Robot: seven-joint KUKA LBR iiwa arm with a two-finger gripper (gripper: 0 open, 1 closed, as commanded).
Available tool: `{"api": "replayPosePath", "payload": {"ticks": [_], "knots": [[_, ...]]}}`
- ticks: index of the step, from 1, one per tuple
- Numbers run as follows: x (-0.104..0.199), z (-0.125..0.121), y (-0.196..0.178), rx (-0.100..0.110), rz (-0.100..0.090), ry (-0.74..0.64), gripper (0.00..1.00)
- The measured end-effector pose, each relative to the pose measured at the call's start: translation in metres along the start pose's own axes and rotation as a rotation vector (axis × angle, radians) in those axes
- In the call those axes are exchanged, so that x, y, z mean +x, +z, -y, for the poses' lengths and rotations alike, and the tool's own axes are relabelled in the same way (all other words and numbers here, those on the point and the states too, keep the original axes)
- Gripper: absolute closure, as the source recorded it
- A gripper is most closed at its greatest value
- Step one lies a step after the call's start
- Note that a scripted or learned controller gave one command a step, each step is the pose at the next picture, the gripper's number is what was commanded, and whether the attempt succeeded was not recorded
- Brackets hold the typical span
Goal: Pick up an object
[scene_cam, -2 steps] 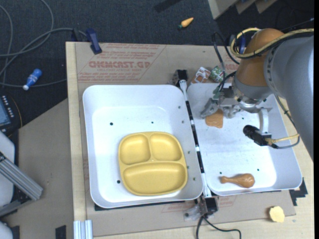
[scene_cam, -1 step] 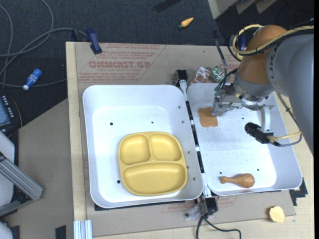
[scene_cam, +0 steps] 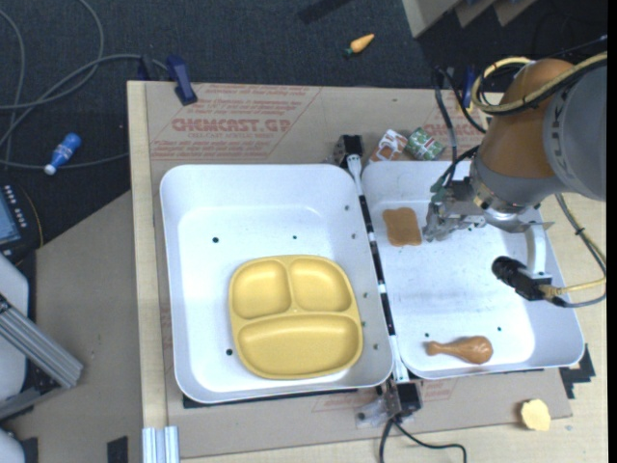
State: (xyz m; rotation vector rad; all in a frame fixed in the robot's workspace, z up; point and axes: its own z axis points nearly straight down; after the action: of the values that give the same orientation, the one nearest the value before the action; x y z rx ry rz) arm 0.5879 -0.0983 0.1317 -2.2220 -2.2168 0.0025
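A tan slice of toast (scene_cam: 402, 226) lies flat in the right bin (scene_cam: 549, 340), near its left wall. My gripper (scene_cam: 439, 222) hangs just right of the toast, low over the bin floor, with its metal fingers pointing down beside the toast's right edge. A brown chicken drumstick (scene_cam: 463, 349) lies near the front edge of the same bin. A yellow divided plate (scene_cam: 293, 314) rests in the left bin (scene_cam: 193, 201).
A black cable connector (scene_cam: 516, 278) hangs from the arm over the right bin's right side. Small wrapped items (scene_cam: 410, 145) sit behind the right bin. A yellow piece (scene_cam: 534, 414) lies on the bench at the front right. A blue clamp (scene_cam: 179, 79) holds the board's back left.
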Motion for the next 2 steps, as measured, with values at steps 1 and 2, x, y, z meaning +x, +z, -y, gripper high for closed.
{"api": "replayPosePath", "payload": {"ticks": [1, 2], "knots": [[0.001, -0.001, 0.002, -0.001, 0.0, -0.002, 0.0], [0.006, -0.038, 0.037, -0.006, 0.002, -0.005, 0.0]]}}
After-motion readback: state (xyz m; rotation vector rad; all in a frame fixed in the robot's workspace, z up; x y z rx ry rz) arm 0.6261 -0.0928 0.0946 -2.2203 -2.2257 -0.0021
